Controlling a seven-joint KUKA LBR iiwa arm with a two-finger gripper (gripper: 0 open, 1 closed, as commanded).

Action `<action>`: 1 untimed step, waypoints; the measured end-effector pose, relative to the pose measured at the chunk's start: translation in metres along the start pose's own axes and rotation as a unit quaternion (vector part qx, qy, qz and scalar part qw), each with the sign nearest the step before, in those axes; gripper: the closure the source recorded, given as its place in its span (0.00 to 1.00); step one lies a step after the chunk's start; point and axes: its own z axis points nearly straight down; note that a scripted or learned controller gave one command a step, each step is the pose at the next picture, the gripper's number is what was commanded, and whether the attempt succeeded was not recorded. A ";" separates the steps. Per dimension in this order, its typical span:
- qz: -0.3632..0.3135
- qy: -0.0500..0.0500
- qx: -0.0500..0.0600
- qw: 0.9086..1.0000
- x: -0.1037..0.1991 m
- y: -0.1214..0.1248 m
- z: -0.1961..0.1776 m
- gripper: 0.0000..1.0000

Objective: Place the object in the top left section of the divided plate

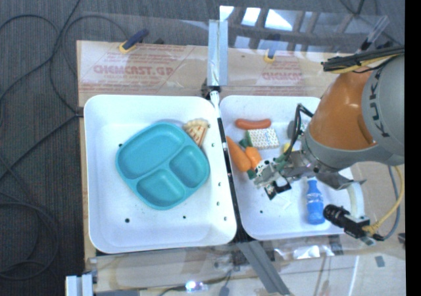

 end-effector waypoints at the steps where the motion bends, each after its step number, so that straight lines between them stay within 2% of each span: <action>1: 0.009 -0.002 0.000 1.000 0.104 0.058 -0.050 1.00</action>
